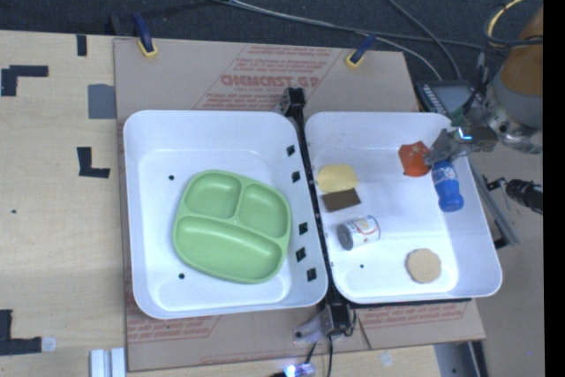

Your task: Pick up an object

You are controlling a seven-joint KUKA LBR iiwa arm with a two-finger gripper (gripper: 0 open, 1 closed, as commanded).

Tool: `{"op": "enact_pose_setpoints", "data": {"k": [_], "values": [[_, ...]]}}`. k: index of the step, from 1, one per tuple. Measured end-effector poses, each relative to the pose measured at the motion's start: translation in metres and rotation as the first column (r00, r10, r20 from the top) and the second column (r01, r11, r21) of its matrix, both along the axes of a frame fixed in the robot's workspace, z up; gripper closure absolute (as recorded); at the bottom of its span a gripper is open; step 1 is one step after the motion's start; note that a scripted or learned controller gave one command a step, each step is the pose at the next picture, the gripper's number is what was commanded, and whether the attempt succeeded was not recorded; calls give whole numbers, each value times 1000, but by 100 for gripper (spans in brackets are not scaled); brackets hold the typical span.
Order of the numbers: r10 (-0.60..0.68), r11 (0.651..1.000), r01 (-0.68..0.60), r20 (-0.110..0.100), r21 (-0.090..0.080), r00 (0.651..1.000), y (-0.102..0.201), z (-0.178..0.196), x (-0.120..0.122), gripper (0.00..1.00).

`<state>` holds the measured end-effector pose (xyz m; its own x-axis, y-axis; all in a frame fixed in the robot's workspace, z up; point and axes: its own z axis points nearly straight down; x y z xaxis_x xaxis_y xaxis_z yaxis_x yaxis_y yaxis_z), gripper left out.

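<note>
The right bin (468, 278) holds several small objects. An orange object (412, 159) lies near its far right side, with a blue bottle (448, 188) just right of it. A yellow and brown block (338, 187) sits by the left wall, a small can (359, 231) lies below it, and a tan round disc (424, 265) rests near the front. My gripper (444, 146) reaches in from the right, low over the bin, its tip touching or just above the orange object's right edge and over the top of the blue bottle.
The left bin (141, 137) holds a green divided plate (233, 225). A black divider (305, 190) runs between the bins. The grey arm with its orange band (521, 66) stands beyond the right bin's far right corner. Cables cross the dark floor behind.
</note>
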<state>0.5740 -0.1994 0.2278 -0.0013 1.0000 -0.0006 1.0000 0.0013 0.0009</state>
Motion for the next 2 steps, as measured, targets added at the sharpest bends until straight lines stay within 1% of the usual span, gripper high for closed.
{"op": "enact_pose_setpoints", "data": {"k": [1,2], "values": [[5,1000,-5,0,2,1000,51,9,11,100],[4,1000,-4,-3,1,1000,99,-3,24,100]]}}
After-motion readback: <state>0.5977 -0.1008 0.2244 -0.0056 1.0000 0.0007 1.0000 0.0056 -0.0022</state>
